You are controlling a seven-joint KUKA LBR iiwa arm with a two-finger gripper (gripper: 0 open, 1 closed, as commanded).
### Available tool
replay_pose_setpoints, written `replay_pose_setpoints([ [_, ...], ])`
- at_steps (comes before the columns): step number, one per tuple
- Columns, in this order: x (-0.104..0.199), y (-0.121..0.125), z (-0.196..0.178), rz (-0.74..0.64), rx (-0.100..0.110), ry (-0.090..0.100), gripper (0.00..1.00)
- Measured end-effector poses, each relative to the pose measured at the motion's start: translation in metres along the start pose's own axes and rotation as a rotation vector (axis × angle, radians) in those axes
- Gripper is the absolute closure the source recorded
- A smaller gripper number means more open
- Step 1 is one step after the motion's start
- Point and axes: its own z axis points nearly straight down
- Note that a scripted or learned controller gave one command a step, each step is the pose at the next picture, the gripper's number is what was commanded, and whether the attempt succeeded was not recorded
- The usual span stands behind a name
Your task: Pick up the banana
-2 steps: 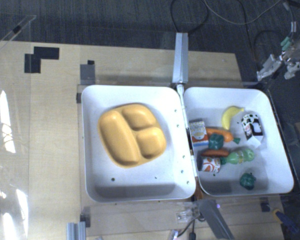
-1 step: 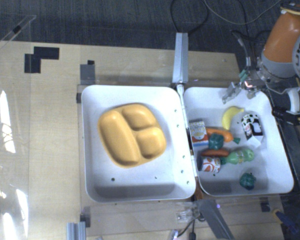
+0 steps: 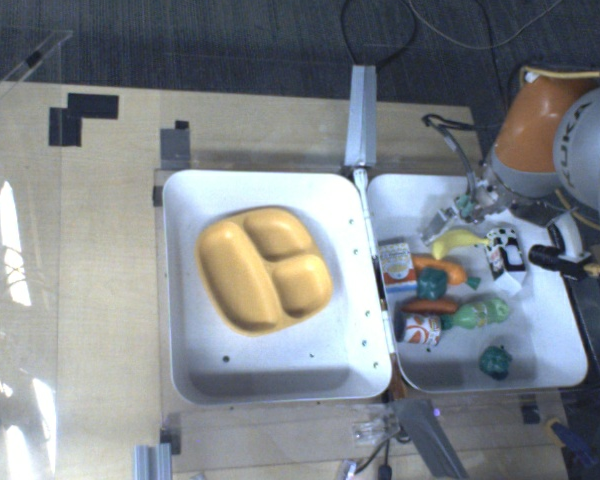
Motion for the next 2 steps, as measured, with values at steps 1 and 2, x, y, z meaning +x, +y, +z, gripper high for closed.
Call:
replay_pose_setpoints([
  [1, 0.0004, 0.0034, -0.0105, -0.002, -0.006, 0.000, 1.00],
  [2, 0.0002, 0.0032, -0.0104, -0.001, -0.005, 0.000, 0.00],
])
